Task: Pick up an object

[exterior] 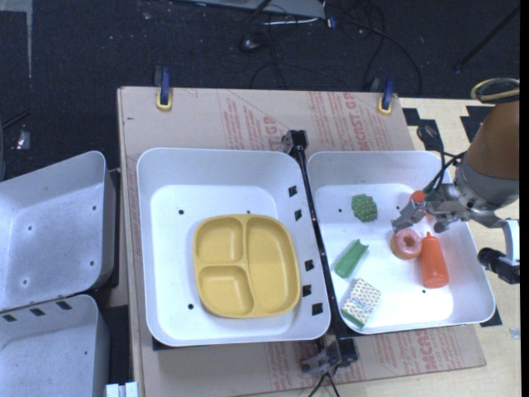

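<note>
The right bin [463, 304] holds a pink ring [406, 244], an orange bottle [434, 260] lying beside it, a bumpy green ball [364, 207], a green stick [350, 258] and a white patterned packet [361, 301]. My gripper [421, 219] reaches in from the right and hangs just above the far edge of the pink ring. It is open, with one finger to the ring's left and the other near the bottle's top. Nothing sits between the fingers.
A yellow divided plate [246, 265] lies in the left bin [165, 222]. A black divider [310, 222] runs between the two bins. The arm's grey and orange body [496, 151] overhangs the right bin's far right corner.
</note>
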Robot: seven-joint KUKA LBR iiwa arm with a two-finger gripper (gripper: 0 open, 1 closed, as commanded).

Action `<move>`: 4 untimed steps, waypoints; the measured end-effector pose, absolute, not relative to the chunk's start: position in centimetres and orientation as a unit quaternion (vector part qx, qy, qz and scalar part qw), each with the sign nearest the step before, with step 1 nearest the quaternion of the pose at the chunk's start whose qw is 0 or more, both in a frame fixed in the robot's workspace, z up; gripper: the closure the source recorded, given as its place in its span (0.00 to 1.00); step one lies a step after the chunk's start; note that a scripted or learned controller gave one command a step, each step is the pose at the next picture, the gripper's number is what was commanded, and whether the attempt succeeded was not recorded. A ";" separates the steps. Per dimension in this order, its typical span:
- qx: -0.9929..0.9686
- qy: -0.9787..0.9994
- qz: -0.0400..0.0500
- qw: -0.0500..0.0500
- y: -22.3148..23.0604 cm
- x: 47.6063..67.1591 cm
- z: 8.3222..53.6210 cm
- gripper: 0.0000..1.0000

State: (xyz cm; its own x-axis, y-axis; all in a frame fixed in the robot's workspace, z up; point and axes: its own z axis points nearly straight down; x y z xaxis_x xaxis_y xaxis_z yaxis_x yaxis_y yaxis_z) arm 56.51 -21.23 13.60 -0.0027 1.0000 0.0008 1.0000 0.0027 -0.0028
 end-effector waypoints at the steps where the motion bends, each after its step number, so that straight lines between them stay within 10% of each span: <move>1: -0.706 -0.708 0.000 -0.001 -21.3 56.6 14.9 1.00; 4: -0.705 -0.709 0.000 0.001 -16.8 55.9 22.6 1.00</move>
State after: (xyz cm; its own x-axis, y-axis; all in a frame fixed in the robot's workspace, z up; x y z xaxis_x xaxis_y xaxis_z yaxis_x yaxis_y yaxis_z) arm 55.91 -16.77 22.61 -0.0063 1.0000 0.0016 1.0000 0.0063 -0.0018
